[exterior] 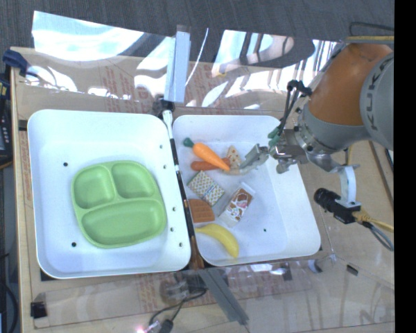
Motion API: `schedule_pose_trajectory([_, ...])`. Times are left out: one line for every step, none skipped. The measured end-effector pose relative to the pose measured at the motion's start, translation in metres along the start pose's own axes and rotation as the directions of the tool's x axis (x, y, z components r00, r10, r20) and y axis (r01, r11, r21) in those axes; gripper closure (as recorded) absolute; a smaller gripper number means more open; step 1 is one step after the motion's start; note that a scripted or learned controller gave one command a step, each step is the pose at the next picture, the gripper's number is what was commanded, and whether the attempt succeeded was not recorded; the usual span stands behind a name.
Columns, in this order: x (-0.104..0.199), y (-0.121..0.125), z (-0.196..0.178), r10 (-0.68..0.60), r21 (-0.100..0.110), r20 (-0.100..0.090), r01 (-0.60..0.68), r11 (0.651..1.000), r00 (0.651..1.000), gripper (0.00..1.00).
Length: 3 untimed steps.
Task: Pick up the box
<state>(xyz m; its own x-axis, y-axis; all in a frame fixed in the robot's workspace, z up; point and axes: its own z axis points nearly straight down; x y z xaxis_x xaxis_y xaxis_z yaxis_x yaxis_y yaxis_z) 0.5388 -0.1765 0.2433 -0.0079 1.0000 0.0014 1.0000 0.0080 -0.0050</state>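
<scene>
The box (240,205), a small white and brown carton with a picture on its face, lies tilted in the middle of the right bin (291,214). My gripper (249,160) hangs over the same bin, above and slightly right of the box, apart from it. Nothing shows held in it. The grey arm with its orange band (343,96) comes in from the right.
Around the box lie a carrot (209,155), a patterned blue-grey packet (205,186), a brown wafer-like piece (201,211), a small cracker-like item (232,155) and a banana (220,238). The left bin (48,151) holds a green divided plate (119,203).
</scene>
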Motion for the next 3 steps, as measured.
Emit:
schedule_pose_trajectory([0.036, 0.036, 0.119, 0.003, 0.003, 0.001, -0.003, 1.000, 1.000, 0.00])
schedule_pose_trajectory([0.066, 0.038, 0.146, -0.145, -0.012, 0.019, 0.145, 0.989, 0.989, 0.00])
schedule_pose_trajectory([0.073, 0.038, 0.137, -0.157, -0.009, 0.011, 0.157, 0.988, 0.988, 1.00])
